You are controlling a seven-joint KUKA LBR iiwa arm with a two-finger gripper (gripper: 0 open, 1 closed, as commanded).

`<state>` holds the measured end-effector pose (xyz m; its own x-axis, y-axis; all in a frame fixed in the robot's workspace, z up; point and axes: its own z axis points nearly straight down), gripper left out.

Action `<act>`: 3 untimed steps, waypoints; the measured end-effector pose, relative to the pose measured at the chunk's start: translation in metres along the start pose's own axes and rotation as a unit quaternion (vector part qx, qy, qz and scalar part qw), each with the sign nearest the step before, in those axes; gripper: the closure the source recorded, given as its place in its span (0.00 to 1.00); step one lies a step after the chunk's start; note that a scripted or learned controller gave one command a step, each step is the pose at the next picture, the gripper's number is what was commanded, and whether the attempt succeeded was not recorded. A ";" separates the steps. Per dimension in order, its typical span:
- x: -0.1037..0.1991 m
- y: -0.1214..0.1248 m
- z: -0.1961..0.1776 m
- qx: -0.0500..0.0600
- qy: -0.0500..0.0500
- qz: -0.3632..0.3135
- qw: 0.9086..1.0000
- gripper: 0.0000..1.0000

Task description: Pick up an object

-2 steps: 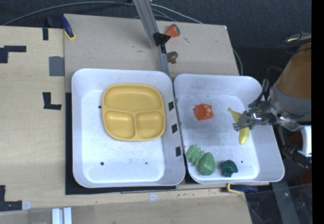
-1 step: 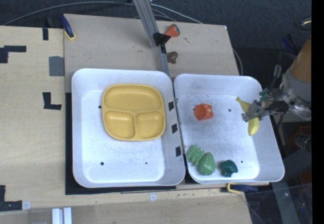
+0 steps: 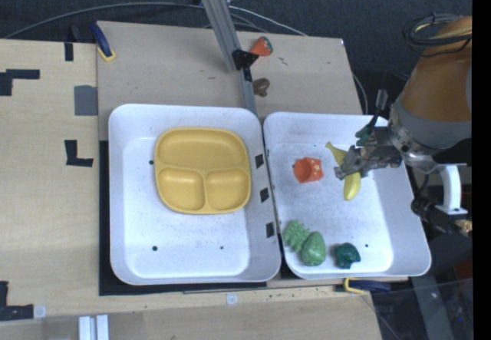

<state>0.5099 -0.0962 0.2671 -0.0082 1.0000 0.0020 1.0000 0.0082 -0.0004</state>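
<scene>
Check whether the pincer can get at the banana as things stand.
Probably yes: the pincer hangs right over the banana in the right bin, and the red toy lies apart from it.

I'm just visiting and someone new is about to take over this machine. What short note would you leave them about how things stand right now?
Gripper: low over the right bin, right at the yellow banana; whether it grips anything can't be told.
Right bin also holds: orange-red toy left of the banana, green leafy toy and dark green toy near the front edge.
Left bin: yellow divided plate.
Done: nothing visibly lifted.
Left: grasp one object and raise it, likely the banana.
</scene>
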 end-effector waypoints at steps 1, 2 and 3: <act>0.061 0.014 0.003 0.001 0.000 0.000 1.000 1.00; 0.107 0.026 0.019 0.001 -0.001 0.001 1.000 1.00; 0.156 0.026 0.034 0.002 -0.001 0.001 1.000 1.00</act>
